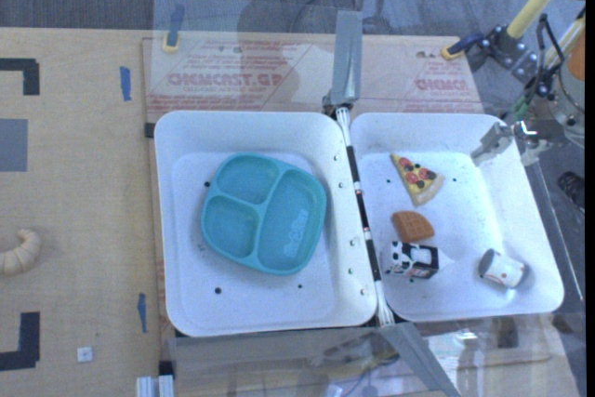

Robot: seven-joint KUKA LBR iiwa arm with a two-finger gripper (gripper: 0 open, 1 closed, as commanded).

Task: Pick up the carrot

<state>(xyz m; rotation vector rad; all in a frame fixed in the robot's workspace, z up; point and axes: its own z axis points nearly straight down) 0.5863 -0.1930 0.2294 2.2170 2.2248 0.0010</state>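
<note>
Teal divided plate [264, 213] sits alone in left bin [177, 144].

Smooth glossy teal plastic plate [264, 213], matt white plastic bins [177, 163], pale wooden bench [74, 200], grey metal divider [346, 60]

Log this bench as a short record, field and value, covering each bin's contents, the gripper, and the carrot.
left bin: teal divided plate
right bin: pizza slice toy, brown cookie-like piece, black-and-white cow-pattern box, small white cup on its side
bench, far left: croissant-like toy
gripper: over right bin's upper right corner, holding nothing visible
carrot: none identifiable in either bin
</note>
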